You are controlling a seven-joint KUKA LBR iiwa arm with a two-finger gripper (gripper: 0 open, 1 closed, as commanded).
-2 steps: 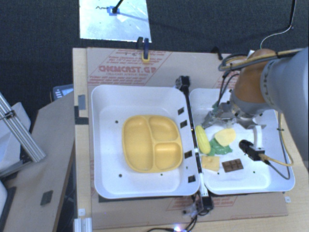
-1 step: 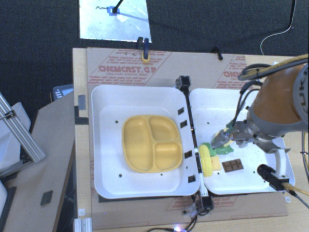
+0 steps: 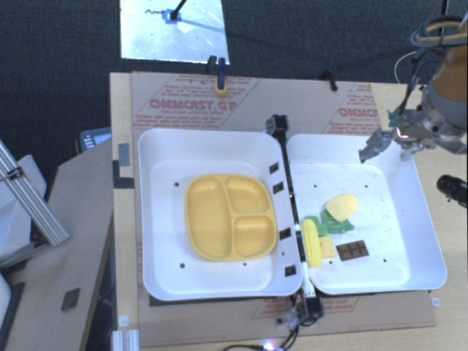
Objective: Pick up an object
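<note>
The right bin (image 3: 417, 218) holds a cluster of small objects near its left side. These are a pale yellow rounded piece (image 3: 341, 206), a green piece (image 3: 330, 225) under it, a long yellow piece (image 3: 311, 242) against the divider, a small tan square (image 3: 327, 249) and a brown chocolate-like bar (image 3: 352, 251). My gripper (image 3: 391, 145) hangs over the bin's far right corner, well up and to the right of the cluster. Its fingers (image 3: 373, 146) are spread open with nothing between them.
A yellow divided plate (image 3: 230, 218) lies in the left bin (image 3: 157, 196). A black clip strip (image 3: 287, 196) runs between the bins. Cardboard lines the bench under both bins. A metal sheet (image 3: 172, 20) lies behind them.
</note>
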